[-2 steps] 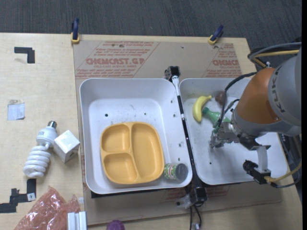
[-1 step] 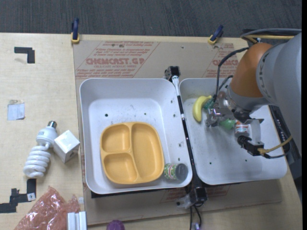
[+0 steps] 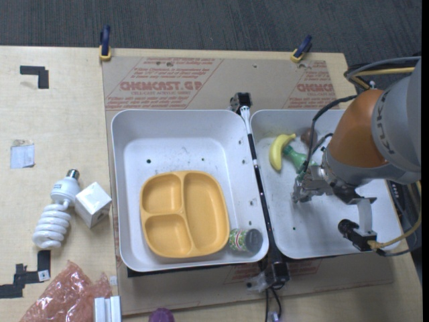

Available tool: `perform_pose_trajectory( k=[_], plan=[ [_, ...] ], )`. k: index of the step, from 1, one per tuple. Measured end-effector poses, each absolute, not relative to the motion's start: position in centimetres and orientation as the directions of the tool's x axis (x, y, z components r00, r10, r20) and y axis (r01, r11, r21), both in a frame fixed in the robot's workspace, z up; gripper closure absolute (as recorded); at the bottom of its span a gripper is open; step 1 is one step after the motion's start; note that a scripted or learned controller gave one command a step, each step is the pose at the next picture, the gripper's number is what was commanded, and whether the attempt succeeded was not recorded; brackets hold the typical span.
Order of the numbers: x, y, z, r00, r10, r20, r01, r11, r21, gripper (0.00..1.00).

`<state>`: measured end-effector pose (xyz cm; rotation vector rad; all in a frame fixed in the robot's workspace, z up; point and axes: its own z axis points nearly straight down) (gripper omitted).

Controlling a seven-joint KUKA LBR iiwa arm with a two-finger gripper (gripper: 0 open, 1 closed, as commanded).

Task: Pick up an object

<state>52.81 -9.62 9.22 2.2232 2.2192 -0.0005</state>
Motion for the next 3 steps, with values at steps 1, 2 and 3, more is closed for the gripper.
perform_pose_trajectory(
  k=[1,2,3],
  plan=[
    [57.0,-11.1,9.3,-0.002,1.000,-0.001,1.000,0.003,0.001,0.00],
    [51.0,-9.8,9.2,0.002,1.000,0.000,1.000,-0.002,-0.001,0.00],
    [56.3,-10.5,9.3,-0.002,1.000,-0.001,1.000,0.002,0.001,0.00]
  ],
)
